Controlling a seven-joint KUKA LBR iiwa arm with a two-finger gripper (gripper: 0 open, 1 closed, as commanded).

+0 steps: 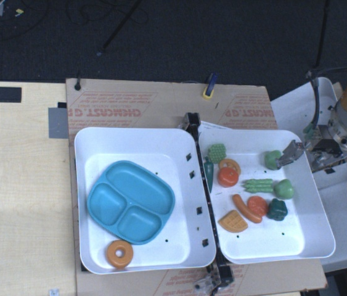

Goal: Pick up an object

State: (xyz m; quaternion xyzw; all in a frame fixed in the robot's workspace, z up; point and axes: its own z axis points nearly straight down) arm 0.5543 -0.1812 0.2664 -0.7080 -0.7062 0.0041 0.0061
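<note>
The right bin [309,239] holds several toy foods. A green round piece [273,159] lies near the bin's right wall, with a green pea pod [258,185] and a light green ball [284,190] below it. A red tomato [227,177], an orange ring [230,164], a knobbly green piece [216,152], a sausage [246,207], a dark green pepper [277,209] and an orange wedge [233,222] lie further left and lower. My gripper [296,152] hangs at the bin's right rim, just right of the green round piece, with nothing seen in it.
The left bin [87,147] holds a blue divided plate [131,201] and a doughnut [119,253]. A black divider [201,190] runs between the bins. The arm and its cables [330,122] occupy the right side.
</note>
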